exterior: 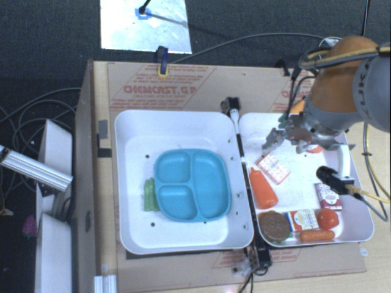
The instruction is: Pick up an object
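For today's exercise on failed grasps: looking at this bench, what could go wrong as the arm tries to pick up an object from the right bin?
1. The toy items crowd the right white bin: the orange plastic bottle, brown round patty and orange carrot lie close together, so the end effector might nudge neighbours.
2. The small white patterned packet lies flat and may slip from a pinch.
3. The bottle hugs the divider wall, leaving little room for a finger.
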Controlling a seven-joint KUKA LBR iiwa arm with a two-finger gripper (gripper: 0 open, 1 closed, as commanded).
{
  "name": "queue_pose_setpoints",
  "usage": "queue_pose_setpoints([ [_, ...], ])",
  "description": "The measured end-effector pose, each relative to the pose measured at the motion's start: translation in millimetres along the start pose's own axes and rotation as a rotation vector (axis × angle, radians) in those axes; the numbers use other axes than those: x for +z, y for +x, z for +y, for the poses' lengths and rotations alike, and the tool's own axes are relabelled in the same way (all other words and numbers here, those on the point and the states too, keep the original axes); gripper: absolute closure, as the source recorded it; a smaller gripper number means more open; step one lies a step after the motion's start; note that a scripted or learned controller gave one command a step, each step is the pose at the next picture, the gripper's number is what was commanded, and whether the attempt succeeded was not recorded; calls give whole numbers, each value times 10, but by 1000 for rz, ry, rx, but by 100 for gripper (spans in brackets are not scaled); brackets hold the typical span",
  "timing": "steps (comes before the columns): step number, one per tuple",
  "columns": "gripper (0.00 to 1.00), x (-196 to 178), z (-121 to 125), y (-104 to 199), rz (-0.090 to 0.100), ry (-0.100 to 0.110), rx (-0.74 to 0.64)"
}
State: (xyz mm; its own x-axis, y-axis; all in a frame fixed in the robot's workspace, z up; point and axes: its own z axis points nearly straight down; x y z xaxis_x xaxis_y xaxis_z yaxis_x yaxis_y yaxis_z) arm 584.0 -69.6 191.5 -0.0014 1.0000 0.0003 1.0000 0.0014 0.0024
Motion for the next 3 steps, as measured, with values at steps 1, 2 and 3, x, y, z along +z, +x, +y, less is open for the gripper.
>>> queue_pose_setpoints([
  [1, 0, 570, 405, -131, -1, 2, -1],
  [2, 0, 483, 787, -387, -1, -1, -2],
  [3, 0, 901, 845, -178, 0, 1, -3],
])
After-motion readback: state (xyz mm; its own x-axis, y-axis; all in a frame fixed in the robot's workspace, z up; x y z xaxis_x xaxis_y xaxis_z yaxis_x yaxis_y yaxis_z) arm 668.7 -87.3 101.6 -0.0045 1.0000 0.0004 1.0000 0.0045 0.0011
